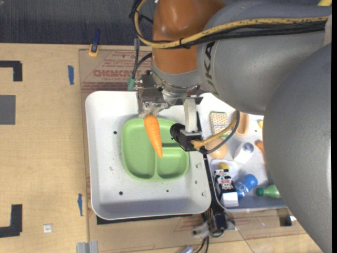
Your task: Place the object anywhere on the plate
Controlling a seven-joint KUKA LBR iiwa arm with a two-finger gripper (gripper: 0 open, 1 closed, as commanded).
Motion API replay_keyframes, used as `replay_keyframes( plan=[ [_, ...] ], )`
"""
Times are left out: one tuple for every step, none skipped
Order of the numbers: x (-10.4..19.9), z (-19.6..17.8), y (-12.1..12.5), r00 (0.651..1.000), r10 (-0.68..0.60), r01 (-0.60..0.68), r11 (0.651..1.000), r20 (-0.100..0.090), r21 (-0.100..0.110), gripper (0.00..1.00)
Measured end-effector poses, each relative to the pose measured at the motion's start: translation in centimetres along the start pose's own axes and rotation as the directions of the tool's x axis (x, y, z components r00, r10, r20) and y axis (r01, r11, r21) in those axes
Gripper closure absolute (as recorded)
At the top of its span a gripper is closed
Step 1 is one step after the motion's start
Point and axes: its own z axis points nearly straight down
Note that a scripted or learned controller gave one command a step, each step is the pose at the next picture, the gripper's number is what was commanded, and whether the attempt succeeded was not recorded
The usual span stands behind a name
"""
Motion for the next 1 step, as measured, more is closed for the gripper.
replay_keyframes(
  plan=[
    [0.04, 0.07, -0.03, 1.000, 0.000, 0.000, 1.000, 0.001, 0.002, 0.00]
  ],
)
